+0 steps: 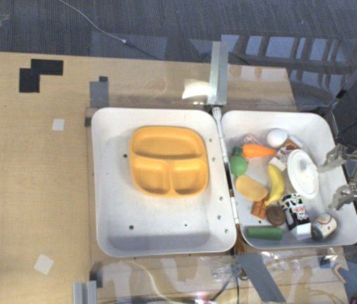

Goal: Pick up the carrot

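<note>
While the gripper (343, 177) hangs open and empty at the right bin's (321, 124) right rim, the carrot (258, 151) lies well to its left and slightly farther back, long axis crosswise, just right of the bin divider.

carrot (258, 151) hemmed by egg (276, 136), green toy (238, 166), open above

Robot lab: bench (32, 189), white bins (111, 170)
</note>
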Tool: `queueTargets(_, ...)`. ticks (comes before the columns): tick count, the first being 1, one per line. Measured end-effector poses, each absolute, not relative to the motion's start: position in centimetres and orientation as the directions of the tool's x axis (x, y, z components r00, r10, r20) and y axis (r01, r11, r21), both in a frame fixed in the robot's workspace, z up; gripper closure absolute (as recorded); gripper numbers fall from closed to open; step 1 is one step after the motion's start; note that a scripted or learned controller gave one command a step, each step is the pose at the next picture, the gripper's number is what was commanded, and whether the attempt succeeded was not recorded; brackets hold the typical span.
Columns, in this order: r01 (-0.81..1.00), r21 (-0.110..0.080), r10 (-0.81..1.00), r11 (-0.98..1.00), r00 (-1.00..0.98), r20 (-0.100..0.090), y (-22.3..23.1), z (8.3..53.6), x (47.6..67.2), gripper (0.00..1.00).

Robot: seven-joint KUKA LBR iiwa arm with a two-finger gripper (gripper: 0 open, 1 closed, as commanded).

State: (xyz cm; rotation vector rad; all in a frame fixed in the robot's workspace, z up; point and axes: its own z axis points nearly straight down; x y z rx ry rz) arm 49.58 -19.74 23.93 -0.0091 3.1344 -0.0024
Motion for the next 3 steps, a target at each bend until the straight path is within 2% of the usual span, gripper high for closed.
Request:
queueTargets(1, 0.218, 0.002, 0.218, 0.976, -0.976, -0.004, -16.1, 16.0, 53.5, 0.0)
queueTargets(2, 0.316, 0.004, 0.316, 0.949, -0.949, -0.015, -12.2, 11.9, 59.4, 0.0)
queueTargets(3, 0.445, 0.004, 0.445, 0.896, -0.896, -0.01, -10.9, 11.6, 64.6, 0.0)
